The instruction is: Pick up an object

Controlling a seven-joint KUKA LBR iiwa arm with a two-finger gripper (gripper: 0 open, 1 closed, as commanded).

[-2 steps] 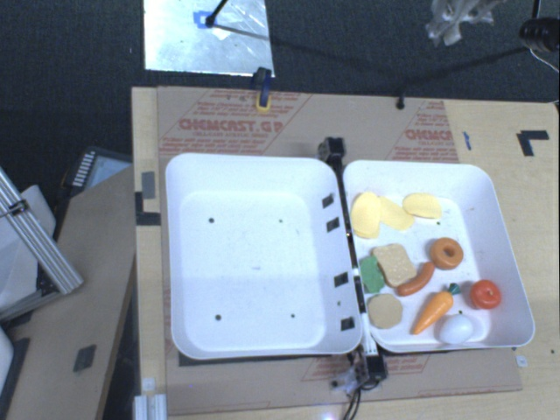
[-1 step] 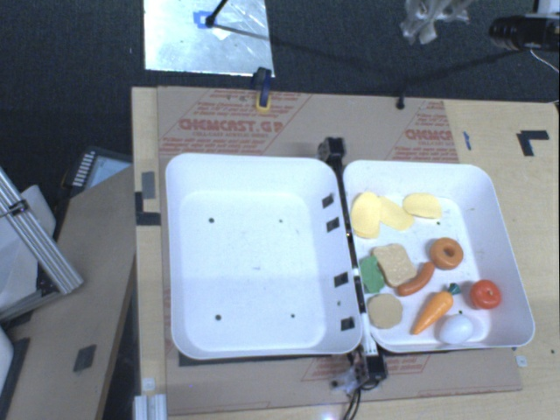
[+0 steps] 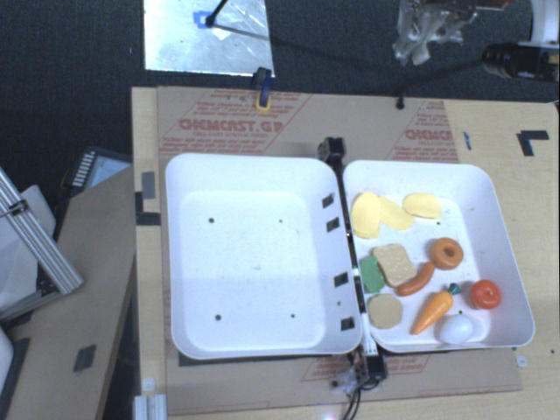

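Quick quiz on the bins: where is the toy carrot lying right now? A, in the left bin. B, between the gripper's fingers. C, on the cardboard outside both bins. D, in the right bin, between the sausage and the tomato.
D: the carrot lies in the right bin, with the sausage on one side and the tomato on the other.

Bench (image 3: 219, 116): tan board surface with red printed lettering across its upper part, occupying the centre of the frame. Directly on it: left bin (image 3: 249, 256), white, shallow, at centre-left; right bin (image 3: 503, 234), white, shallow, at centre-right, its edge touching the left bin's, with black clips (image 3: 332, 226) along the shared seam. A yellow-and-blue clamp (image 3: 262, 90) sits at the bench's upper edge, above the left bin.
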